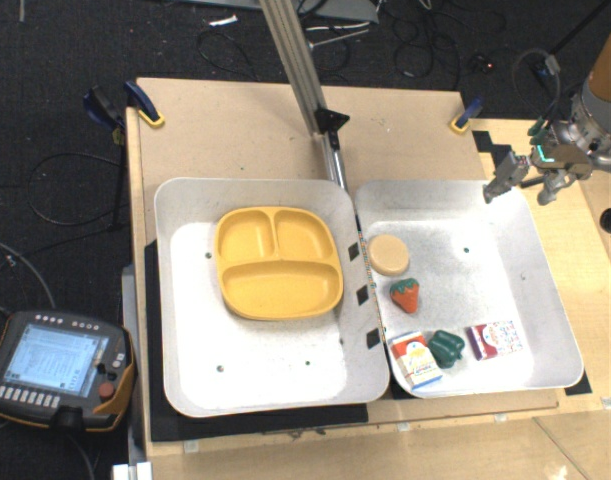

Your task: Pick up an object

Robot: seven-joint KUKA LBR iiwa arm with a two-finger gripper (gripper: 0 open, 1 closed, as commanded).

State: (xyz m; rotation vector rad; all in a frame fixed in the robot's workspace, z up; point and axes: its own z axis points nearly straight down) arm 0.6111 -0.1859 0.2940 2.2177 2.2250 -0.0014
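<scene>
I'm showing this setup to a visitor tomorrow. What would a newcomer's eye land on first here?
First the yellow divided plate, bright in the middle of the left bin. Next the cluster in the right bin: a tan round disc with a toy strawberry just below it, and small boxes along the near edge. The claw hangs open over that bin's far right corner, holding nothing.

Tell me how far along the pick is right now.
Nothing looks picked yet. The tool hangs open over the right bin's far right corner with nothing between its fingers. The round tan piece, strawberry, green toy and two small cartons lie in that bin. Descending, gripping and lifting are left.
</scene>
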